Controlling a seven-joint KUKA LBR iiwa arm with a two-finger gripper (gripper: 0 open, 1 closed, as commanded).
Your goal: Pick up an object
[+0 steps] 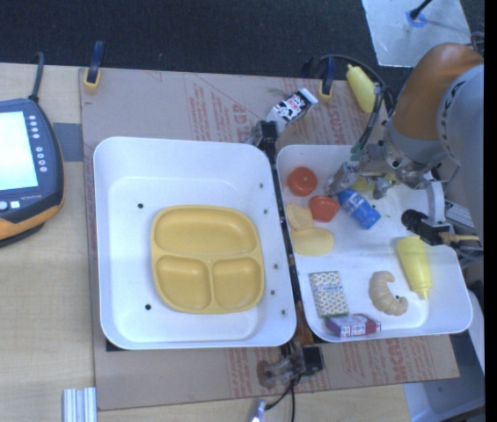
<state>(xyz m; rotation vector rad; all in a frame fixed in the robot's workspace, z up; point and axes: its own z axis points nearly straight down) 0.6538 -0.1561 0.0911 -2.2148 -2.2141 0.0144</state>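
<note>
Right bin (459,319): blue can (359,209) (long axis diagonal) beneath gripper (350,177)

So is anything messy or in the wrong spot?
A little. A black-and-white carton and a yellow banana lie on the brown board, outside the right bin that holds the other toys. Nothing looks spilled or broken.

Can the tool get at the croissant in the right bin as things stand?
Probably yes. The croissant lies alone near the front of the right bin, nothing on top of it; the tool sits at the bin's far side.
</note>
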